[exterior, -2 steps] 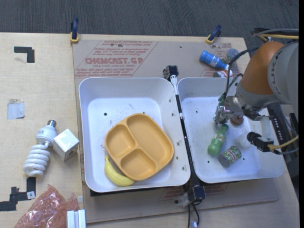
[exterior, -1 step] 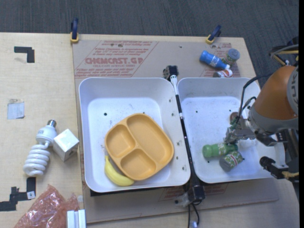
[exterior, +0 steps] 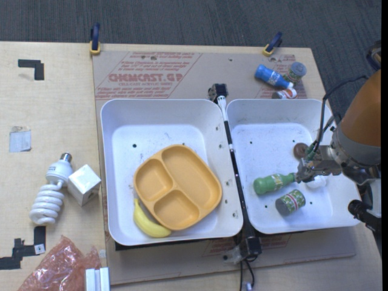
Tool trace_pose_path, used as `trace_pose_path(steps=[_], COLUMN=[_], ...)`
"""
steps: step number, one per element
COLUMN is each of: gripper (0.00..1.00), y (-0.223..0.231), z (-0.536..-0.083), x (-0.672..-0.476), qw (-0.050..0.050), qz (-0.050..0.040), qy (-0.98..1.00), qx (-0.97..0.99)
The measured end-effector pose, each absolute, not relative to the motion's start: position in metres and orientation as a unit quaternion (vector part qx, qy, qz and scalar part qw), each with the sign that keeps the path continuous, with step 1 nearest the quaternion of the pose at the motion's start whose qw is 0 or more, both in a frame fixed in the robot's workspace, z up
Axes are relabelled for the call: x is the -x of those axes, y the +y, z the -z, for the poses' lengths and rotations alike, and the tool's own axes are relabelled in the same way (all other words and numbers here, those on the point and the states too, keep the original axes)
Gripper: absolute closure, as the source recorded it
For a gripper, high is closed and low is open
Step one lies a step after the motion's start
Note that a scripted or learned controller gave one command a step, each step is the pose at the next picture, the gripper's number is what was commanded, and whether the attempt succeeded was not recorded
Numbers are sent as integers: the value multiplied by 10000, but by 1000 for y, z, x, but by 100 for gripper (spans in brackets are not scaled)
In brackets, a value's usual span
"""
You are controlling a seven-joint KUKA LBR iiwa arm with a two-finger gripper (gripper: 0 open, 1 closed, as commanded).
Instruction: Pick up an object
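The end effector (exterior: 308, 170) hung low in the right bin (exterior: 267, 117), at the neck end of a green bottle (exterior: 274, 183) lying on its side on the bin floor. How far it was open, and whether it gripped the neck, could not be told. A small green can (exterior: 290, 201) lay just beside the bottle, and a brown disc (exterior: 301, 150) sat nearby. The left bin (exterior: 121, 117) held an orange divided plate (exterior: 177, 187) over a banana (exterior: 147, 222). Judging by this, nothing had been lifted yet; the grasp and the lift remained.
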State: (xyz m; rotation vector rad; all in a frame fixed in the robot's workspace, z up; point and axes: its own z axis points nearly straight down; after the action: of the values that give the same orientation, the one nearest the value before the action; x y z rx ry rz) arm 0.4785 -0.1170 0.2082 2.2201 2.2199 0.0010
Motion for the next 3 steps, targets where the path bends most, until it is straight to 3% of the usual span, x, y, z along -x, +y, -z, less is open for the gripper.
trace_pose_path(steps=[1, 2, 3], gripper=[0, 0, 0], y=[-140, -112, -115], z=[-151, -108, -193], x=[-565, -496, -479], qw=[7, 131, 13], qz=[0, -46, -4], qy=[7079, 7050, 7071], qx=[-7063, -7090, -7071])
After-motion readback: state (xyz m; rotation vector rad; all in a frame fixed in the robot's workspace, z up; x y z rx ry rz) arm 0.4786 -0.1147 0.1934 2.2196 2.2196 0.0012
